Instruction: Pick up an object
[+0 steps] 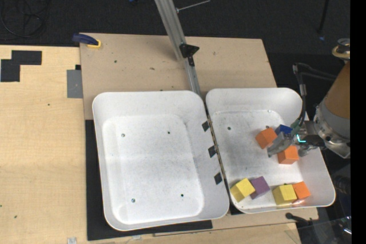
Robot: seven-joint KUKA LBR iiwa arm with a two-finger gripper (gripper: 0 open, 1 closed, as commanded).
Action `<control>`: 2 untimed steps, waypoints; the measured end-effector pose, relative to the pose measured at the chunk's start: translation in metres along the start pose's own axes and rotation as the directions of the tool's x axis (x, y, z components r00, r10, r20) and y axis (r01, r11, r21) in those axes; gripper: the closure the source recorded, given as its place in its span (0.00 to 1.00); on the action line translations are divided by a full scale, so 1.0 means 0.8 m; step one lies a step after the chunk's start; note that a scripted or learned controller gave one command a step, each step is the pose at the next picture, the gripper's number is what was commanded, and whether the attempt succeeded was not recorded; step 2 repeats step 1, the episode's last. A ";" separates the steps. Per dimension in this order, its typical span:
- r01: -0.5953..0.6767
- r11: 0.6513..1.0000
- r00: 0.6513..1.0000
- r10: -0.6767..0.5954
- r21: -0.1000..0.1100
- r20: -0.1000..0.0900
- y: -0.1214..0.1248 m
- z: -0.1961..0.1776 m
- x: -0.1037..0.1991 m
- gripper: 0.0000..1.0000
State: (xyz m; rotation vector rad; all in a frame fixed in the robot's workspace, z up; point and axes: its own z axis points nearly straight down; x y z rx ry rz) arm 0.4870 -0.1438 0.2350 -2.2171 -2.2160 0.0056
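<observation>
No brand, label or writing can be read on anything here. The arm (337, 106) comes in from the right, its orange band above the wrist, and bends down over the right bin (251, 101), which sits on the wooden tabletop (229, 60). The gripper (284, 147) hangs low over the bin's right part, between two orange blocks: one (265, 137) just to its left and one (289, 155) right at its tips. A blue block (284, 130) lies just behind it. Whether the gripper is apart, together or clamped on the nearer orange block cannot be told. Along the bin's near edge lie a yellow block (243, 188) touching a purple block (260, 186), then another yellow block (284, 194) touching an orange one (301, 190).
</observation>
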 end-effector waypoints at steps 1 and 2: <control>-0.002 1.000 1.000 0.002 -0.005 0.001 0.001 -0.002 -0.001 0.00; -0.002 1.000 1.000 0.002 -0.005 0.001 0.001 -0.002 -0.001 0.00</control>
